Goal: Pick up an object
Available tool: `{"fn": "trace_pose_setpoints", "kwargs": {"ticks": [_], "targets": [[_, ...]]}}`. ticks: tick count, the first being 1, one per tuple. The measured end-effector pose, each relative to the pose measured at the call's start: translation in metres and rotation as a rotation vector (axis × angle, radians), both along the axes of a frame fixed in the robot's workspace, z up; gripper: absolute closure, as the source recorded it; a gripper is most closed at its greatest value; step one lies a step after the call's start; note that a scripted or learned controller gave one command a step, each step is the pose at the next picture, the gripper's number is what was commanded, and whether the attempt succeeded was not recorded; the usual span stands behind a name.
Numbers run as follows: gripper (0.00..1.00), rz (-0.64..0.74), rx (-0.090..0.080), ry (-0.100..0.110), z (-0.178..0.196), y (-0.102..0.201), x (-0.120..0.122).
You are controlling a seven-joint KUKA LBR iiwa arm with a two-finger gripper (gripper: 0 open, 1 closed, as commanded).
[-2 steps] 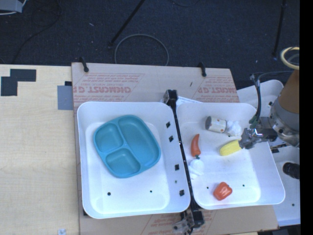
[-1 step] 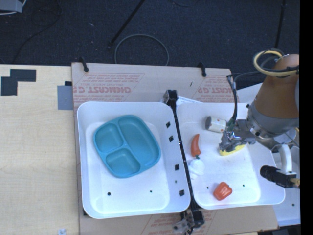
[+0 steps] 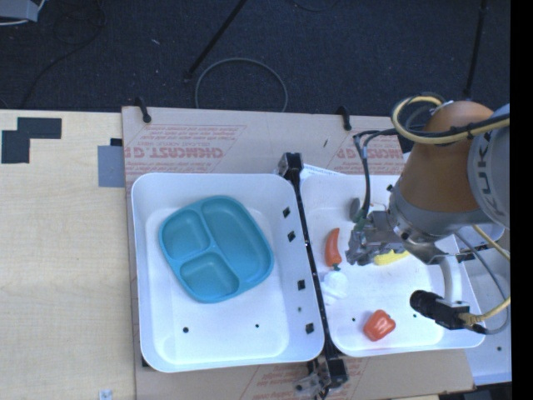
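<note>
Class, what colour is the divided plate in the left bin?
Light blue; the divided plate shows in the camera view.

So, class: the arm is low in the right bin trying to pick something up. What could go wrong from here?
1. The end effector sits between the orange carrot-like piece and a yellow item; it may nudge either instead of grasping.
2. It is close to the divider between the bins, so a collision is possible.

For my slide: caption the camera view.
KUKA arm's gripper hovers over right bin beside orange carrot-like toy; blue divided plate in left bin.
</note>
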State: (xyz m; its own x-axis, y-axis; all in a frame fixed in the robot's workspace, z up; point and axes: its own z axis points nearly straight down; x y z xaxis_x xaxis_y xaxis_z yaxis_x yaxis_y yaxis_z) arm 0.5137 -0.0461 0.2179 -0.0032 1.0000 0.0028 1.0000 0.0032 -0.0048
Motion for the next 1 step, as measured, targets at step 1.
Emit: {"fn": "trace_pose_setpoints", "kwargs": {"ticks": [1], "targets": [[1.0,0.001,-0.001,-0.002,0.0107,0.0482,-0.0023]]}}
